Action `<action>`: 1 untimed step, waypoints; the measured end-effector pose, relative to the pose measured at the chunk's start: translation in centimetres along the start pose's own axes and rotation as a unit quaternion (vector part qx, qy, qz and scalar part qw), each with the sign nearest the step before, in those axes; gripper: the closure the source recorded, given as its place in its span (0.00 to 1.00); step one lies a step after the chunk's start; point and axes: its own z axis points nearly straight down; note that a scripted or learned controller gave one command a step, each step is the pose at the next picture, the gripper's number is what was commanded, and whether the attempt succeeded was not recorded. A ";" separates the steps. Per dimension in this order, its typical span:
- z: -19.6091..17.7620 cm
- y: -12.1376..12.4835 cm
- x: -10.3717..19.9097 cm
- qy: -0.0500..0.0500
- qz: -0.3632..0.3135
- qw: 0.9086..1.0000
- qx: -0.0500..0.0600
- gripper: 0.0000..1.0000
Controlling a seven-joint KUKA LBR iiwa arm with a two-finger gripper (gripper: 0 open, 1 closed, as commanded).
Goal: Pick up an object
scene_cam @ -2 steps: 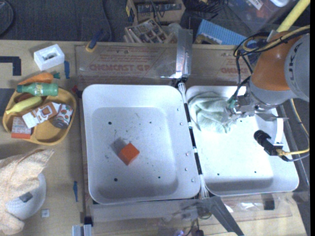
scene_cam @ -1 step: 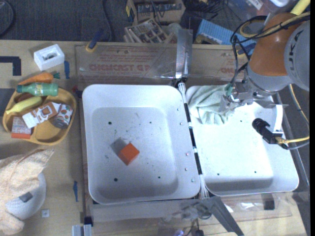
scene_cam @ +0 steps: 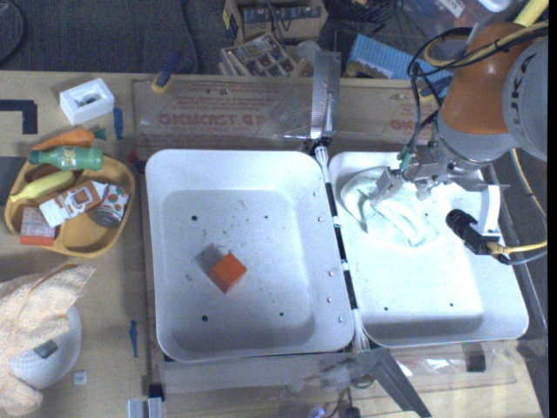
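Orange cube sits in left bin; gripper touches pale cloth, finger spread indiscernible.

Orange block in left bin; pincer over pale cloth in right bin

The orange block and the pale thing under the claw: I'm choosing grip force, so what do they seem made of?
Orange block: apparently rigid, painted wood or plastic; flat matte faces, crisp edges, and a sharp shadow suggest this.

Pale thing: looks like soft cloth or thin film, whitish with a mint tint; it lies crumpled in folds with no firm outline. The claw hovers at its upper edge.
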 end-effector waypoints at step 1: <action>9.3 2.8 -2.4 -0.001 -0.020 1.000 -0.006 0.00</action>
